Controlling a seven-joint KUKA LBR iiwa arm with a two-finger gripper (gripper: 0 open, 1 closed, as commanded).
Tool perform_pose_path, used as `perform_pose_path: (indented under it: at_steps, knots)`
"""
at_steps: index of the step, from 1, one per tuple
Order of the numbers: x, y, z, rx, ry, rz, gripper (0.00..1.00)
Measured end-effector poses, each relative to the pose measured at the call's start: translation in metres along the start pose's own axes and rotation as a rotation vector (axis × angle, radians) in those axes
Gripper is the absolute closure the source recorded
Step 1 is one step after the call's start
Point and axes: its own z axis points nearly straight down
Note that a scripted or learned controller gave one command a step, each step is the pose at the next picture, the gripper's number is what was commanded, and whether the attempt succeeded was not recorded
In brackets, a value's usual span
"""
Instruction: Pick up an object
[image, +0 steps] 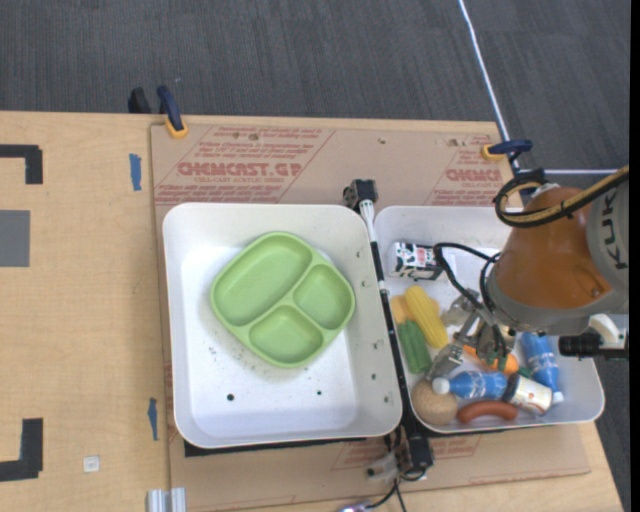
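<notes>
**Heads up: that right bin is a grab-two-things trap**

You're looking at the gripper (468, 335) hanging low over the pile in the right bin (585, 408), with the orange wrist band sitting at about 2 o'clock from it. The fingers are splaying fairly wide as far as I can make out, and nothing is sitting between them, so nothing is picked yet.

Here's what's worrying me. Everything is crowding together down there. The corn cob (425, 312) is lying at 10 o'clock from the fingertips, the green vegetable (413, 345) is touching it at around 9, the blue bottle (478, 384) is just under at 6, and the red sausage (487, 411) is beyond that, with the round bun (434, 401) at 7. My guess is you're risking one of these:

- closing on two items at once and dropping both on the lift
- a fingertip landing on top of the corn cob and shoving it sideways
- the rounded bottle squirting out as the fingers pinch

The small black-and-white toy (415, 259) at 11 o'clock is sitting apart from the heap, so it's looking like the cleaner target.

The left bin (190, 330) is holding just the green divided plate (283, 298), well away from the action.
</notes>
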Motion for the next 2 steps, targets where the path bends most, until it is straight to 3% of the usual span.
perform_pose_path:
  at_steps: [1,2]
  knots:
    - [0.028,-0.014,0.001,0.004,0.013,-0.186,0.00]
    - [0.027,-0.013,-0.009,0.002,0.007,-0.183,1.00]
